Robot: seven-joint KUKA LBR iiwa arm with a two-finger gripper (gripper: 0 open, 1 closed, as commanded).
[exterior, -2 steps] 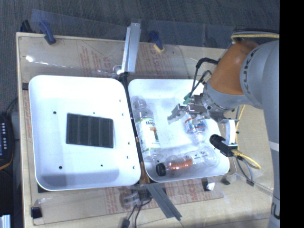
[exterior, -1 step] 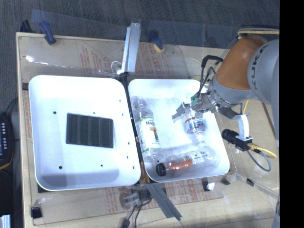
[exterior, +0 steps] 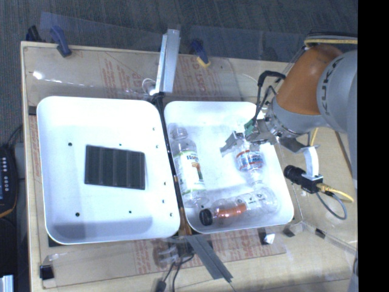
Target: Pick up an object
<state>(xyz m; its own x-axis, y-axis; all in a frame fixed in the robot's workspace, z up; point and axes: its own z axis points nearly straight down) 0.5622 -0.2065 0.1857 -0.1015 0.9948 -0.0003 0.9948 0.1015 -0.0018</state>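
My gripper [exterior: 234, 142] hangs low in the right bin [exterior: 209, 113], just up and left of a small clear bottle with a blue label [exterior: 250, 162]. It appears to touch the bottle's top end, though I cannot make out a grasp. A taller clear bottle with a yellow-green label [exterior: 186, 165] lies along the bin's left wall. Along the front wall lies a third clear bottle with a black cap and orange contents [exterior: 234, 209].
The left bin [exterior: 61, 117] holds a flat black ridged rectangle [exterior: 115, 166] near its middle. A metal bar [exterior: 167, 59] stands behind the gap between the bins. Blue clamps [exterior: 59, 40] grip the bench's back edge.
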